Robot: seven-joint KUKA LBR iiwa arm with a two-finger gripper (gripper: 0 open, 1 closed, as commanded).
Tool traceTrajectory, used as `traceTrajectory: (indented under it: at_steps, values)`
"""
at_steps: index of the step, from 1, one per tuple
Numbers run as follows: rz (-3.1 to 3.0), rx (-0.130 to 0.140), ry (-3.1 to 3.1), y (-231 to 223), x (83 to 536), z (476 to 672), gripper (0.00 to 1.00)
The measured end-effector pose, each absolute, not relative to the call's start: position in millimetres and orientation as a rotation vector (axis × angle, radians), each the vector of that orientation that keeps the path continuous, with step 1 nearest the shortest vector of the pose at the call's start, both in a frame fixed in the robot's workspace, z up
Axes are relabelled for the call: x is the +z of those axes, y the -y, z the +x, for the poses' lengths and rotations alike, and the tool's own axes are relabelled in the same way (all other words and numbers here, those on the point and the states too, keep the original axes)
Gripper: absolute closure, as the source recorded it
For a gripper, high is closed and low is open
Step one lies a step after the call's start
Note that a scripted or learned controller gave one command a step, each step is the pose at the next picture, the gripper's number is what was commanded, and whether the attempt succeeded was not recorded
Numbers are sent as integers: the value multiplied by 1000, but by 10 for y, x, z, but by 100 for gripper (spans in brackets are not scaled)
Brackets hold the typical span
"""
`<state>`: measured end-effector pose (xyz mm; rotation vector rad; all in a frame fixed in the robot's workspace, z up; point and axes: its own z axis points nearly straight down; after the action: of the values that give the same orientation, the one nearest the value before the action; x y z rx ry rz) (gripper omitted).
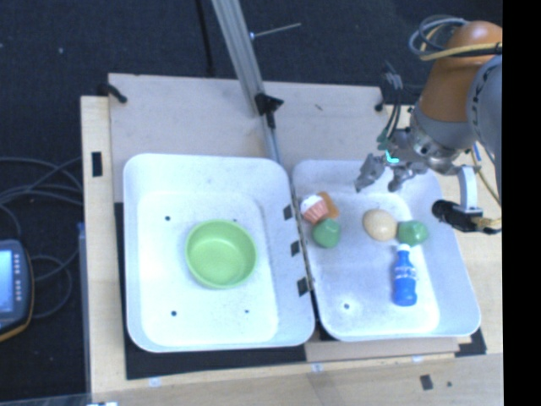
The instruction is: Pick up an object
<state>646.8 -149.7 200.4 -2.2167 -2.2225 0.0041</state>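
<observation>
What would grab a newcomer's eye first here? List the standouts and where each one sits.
The green bowl stands out first, alone in the middle of the left bin. Next comes the cluster in the right bin: a blue bottle lying near the front, a beige egg with a green block beside it, and a green ball near the divider. The grey and orange arm's end effector hovers over that bin's far edge.

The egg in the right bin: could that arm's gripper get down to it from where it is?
Probably yes. The gripper hangs over the right bin's far end, with the egg just below it in the picture. Nothing lies on top of the egg, though a green piece sits close beside it and could crowd the fingers.
</observation>
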Motion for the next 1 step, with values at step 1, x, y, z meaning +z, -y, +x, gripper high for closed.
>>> traceTrajectory:
  at_steps: [1]
  values:
    - [-2217,4,2223,1497,2004,6468,0]
